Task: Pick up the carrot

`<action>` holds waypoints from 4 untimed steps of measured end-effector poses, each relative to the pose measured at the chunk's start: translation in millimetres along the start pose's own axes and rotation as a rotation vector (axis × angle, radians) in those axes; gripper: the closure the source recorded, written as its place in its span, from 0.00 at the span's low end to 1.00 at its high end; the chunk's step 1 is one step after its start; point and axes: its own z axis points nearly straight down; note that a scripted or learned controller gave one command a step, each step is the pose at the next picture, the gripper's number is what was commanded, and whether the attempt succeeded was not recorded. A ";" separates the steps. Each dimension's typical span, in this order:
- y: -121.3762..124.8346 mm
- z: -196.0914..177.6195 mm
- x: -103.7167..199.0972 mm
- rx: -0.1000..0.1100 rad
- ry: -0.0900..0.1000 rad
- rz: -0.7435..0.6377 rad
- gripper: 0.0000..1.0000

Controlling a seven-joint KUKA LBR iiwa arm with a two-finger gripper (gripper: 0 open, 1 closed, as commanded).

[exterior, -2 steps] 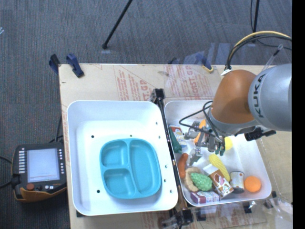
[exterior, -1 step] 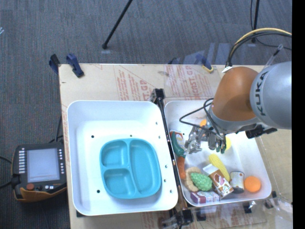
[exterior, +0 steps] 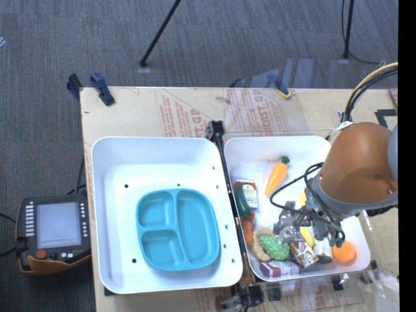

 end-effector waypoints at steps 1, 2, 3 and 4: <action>0.6 1.4 0.1 -0.001 0.002 -0.002 0.00; 1.0 35.5 -82.8 -0.001 0.003 0.128 0.00; -3.4 58.2 -142.5 0.001 -0.004 0.338 0.00; -1.2 47.2 -144.0 -0.001 -0.007 0.330 1.00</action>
